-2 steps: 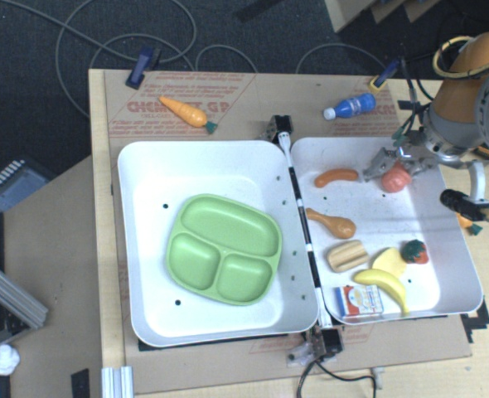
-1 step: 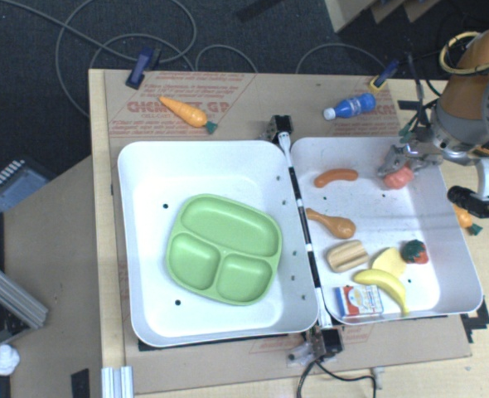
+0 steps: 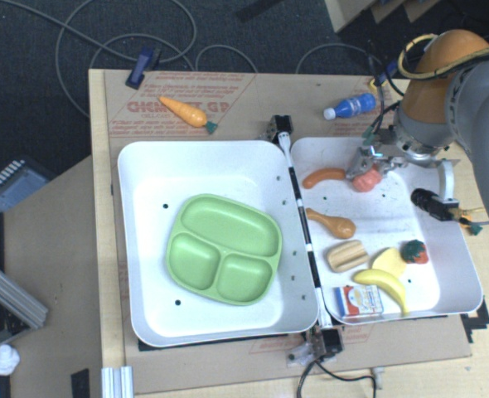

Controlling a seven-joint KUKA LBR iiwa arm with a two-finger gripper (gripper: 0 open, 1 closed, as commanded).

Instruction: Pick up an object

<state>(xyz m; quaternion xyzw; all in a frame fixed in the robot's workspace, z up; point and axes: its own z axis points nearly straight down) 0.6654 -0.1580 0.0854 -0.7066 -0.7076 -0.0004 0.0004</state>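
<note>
My gripper (image 3: 372, 161) hangs low over the far part of the right bin (image 3: 468, 293). A small pink-red object (image 3: 366, 181) lies right under its tip, touching or nearly touching it. Whether the object is gripped is hidden by the gripper body. To the left of it rests an orange sausage-shaped piece (image 3: 322, 177). Further toward the front are a brown drumstick (image 3: 331, 222), a tan bread roll (image 3: 346, 255), a yellow banana (image 3: 384, 279), a red fruit with a green top (image 3: 415, 252) and a small carton (image 3: 360, 301).
The left bin (image 3: 137, 189) holds a green divided plate (image 3: 224, 247). On the cardboard behind the bins lie a carrot (image 3: 186, 111), a blue bottle (image 3: 351, 106) and a blue clip (image 3: 141, 67). A black clamp (image 3: 281, 127) sits where the bins meet.
</note>
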